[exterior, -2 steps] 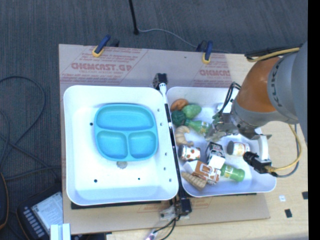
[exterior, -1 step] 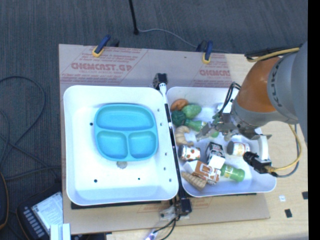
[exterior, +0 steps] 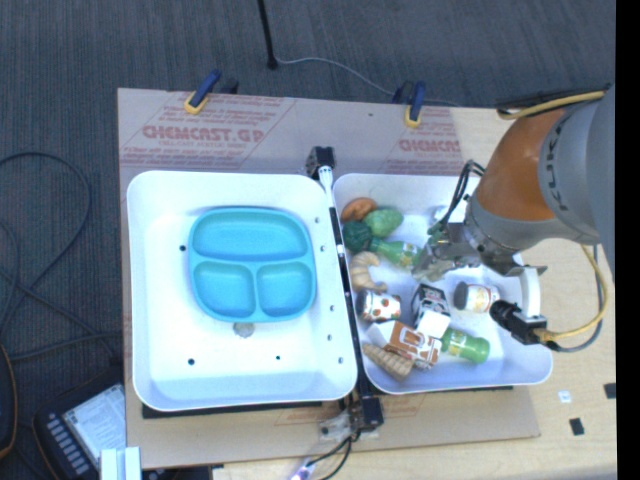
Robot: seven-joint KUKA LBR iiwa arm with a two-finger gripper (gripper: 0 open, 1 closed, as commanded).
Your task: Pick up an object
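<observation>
Two bins sat on the counter (exterior: 200, 118): the left bin (exterior: 160, 348) held a blue divided plate (exterior: 250, 265), the right bin (exterior: 520, 368) the clutter. The tool (exterior: 432, 258) hovered mid-right of frame over the pile; couldn't tell its finger state. Best target looked like the green bottle (exterior: 466, 347), lower right, long axis roughly horizontal, pointing right. I'd straddle it across the short axis, clear of the box (exterior: 410, 341) beside it.

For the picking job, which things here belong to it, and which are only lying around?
Belong to the job:
- two-finger gripper
- right white bin of small mixed objects
- green plastic bottle
- dark green leafy toy

Only lying around:
- blue three-compartment plastic tray
- left white bin
- two blue-and-yellow clamps
- brown cardboard sheet
</observation>
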